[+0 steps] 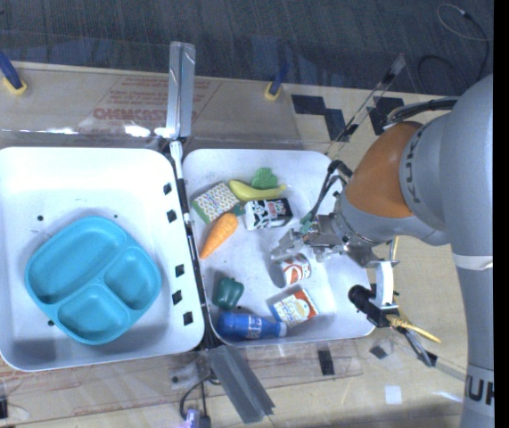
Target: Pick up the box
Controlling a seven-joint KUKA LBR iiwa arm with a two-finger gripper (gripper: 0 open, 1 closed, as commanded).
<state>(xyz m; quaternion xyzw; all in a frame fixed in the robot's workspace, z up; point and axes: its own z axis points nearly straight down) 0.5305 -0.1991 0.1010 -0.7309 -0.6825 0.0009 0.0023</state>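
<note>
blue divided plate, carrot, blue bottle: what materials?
Blue divided plate: likely plastic, smooth with a soft sheen. Carrot: probably a plastic toy, uniform matte orange. Blue bottle: looks like glossy plastic, with highlights along its side.

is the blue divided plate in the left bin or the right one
In the left bin. The blue divided plate lies flat on the floor of the left bin, while the carrot and banana sit in the right bin.

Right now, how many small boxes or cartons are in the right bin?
3: a green-white box beside the carrot, a black-white carton under the banana, and an orange-white carton near the blue bottle. The arm may hide more.
</note>
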